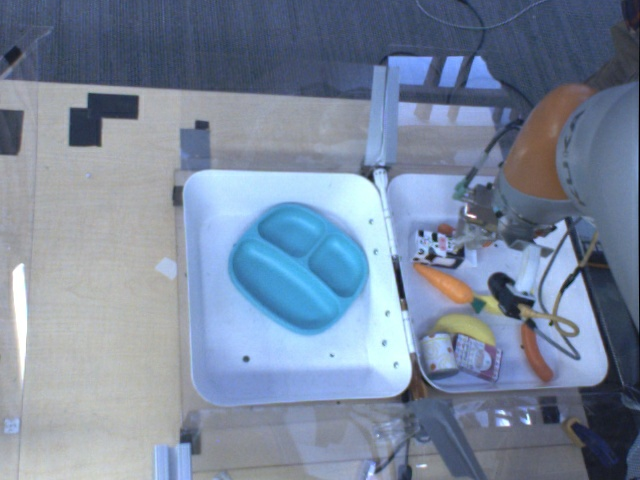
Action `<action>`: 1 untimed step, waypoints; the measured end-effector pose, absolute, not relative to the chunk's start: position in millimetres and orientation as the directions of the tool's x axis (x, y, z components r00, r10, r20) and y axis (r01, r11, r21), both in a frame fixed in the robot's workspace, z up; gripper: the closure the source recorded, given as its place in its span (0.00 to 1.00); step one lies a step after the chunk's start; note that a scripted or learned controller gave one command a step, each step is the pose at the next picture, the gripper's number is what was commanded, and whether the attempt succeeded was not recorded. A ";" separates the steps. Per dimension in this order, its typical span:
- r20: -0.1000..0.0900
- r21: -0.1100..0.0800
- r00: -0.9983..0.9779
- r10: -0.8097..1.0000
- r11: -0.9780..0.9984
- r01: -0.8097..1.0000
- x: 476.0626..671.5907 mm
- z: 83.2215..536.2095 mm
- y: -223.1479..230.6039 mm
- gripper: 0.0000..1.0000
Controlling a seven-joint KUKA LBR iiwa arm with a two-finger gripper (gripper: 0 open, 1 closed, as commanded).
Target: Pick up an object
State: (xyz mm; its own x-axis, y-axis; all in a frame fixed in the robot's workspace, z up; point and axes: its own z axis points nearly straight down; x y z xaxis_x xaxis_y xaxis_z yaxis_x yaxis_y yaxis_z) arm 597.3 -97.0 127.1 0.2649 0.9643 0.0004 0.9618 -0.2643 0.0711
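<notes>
1. Two shallow white bins side by side on the bench. Leftmost, the left bin (200, 268), holding a blue divided plate (298, 266) that lies flat near the middle.
2. Across the shared wall, the right bin (425, 203), crowded. Near its upper left, a small black-and-white toy (438, 247); just below that, an orange toy carrot (446, 284), slanting down to the right.
3. Lower in the same bin, a small tin can (437, 354) close to the left wall, a yellow banana (468, 328) just above and right of it, and a pink-and-white packet (479, 358) tucked under the banana, beside the can.
4. Further right, the gripper (478, 230), low over the bin and just beside the black-and-white toy on its right. Released or clenched: cannot tell from this slant. No object seen in its grasp.
5. Rightmost, a thin orange-red piece (536, 352) near the right wall, well apart from the gripper. Above, the grey arm (560, 158) with its orange band.
6. Likely target, judging by closeness alone: the black-and-white toy, resting on the bin floor, not lifted.
7. Risks from here:
   - Could close beside the toy instead of around it, given so small and irregular a shape, and come up with nothing.
   - Could shove the toy leftward against the bin wall or down onto the carrot, with so little free floor around it.
   - Could pinch toy and carrot together, then drop one partway up.
</notes>
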 end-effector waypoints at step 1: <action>0.009 0.047 0.485 0.875 -0.484 0.874 596.0 114.2 -115.0 1.00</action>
State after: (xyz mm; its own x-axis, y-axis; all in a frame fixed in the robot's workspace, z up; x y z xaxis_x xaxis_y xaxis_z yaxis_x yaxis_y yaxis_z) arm 596.0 -115.0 114.2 0.4845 0.8747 0.0088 0.8736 -0.4844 0.0472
